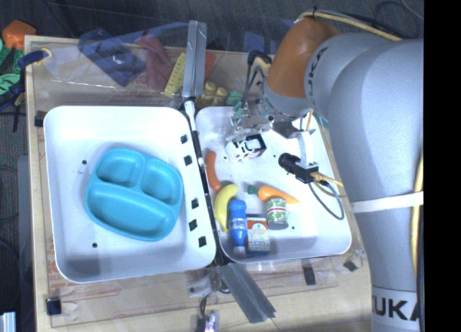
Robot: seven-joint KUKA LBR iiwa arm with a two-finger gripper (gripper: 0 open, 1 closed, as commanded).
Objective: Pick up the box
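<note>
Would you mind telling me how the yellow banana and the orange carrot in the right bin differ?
The yellow banana is larger and curved; the orange carrot is smaller, straight and tapered. The banana lies by the bin's left wall, running toward the front; the carrot lies crosswise near the middle, beside a small can. Both lie flat in the right white bin.

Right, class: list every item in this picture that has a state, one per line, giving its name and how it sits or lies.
Blue tray: flat in left bin, right way up.
Banana: lying in right bin.
Blue bottle: on its side beside banana.
Can: upright.
Carrot: lying behind can.
Box: at front of right bin, next to bottle.
Pincer: low over right bin's back, away from box; open or shut unclear.
</note>
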